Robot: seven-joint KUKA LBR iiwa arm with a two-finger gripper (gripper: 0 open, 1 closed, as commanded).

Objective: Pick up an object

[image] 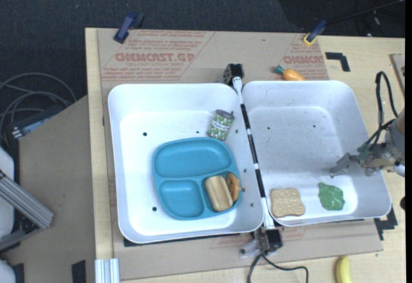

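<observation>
Two shallow white bins [129, 146] sit side by side before you — the left one carries a blue three-compartment plastic tray [187, 172] with a tan bread roll [220, 191] in its near-right compartment, and a small green-labelled jar [221, 125] just beyond the tray. Along the right bin's near edge lie a flat tan cracker-shaped piece [286, 202] and a green leafy piece [331, 196] — your gripper [351, 164] hangs at that bin's right edge, just above the leafy piece, fingers spread and holding nothing.

Bright, even light; slightly soft focus
</observation>
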